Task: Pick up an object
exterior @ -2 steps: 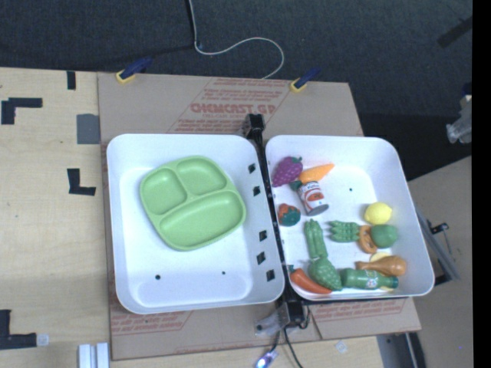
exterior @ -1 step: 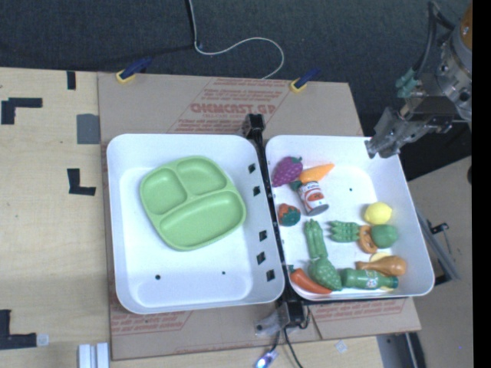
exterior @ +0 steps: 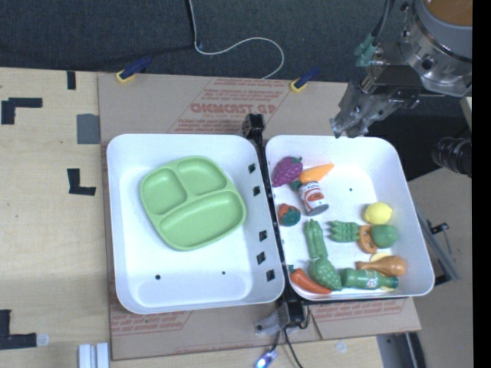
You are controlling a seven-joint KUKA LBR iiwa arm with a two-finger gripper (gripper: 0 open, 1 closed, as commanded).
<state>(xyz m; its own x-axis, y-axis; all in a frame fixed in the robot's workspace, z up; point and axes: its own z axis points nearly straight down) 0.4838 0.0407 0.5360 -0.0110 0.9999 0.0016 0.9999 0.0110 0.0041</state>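
My gripper [exterior: 349, 123] hangs above the far edge of the right bin [exterior: 383, 153], with nothing between its fingers as far as I can see. In that bin lie several toy foods: purple grapes [exterior: 286, 170], an orange carrot [exterior: 317, 172], a red and white can [exterior: 312, 197], a yellow lemon [exterior: 377, 213], a green cucumber [exterior: 314, 238], a lime [exterior: 384, 235], a green bottle [exterior: 368, 280] and a brown drumstick [exterior: 387, 264]. All of them lie nearer the camera than the gripper and lower in the view.
The left bin [exterior: 130, 267] holds a green divided plate [exterior: 192, 202]. A black hinge strip [exterior: 265, 205] runs between the two bins. Cardboard [exterior: 222, 106] lies under both bins, and a white cable [exterior: 230, 48] trails across the dark back area.
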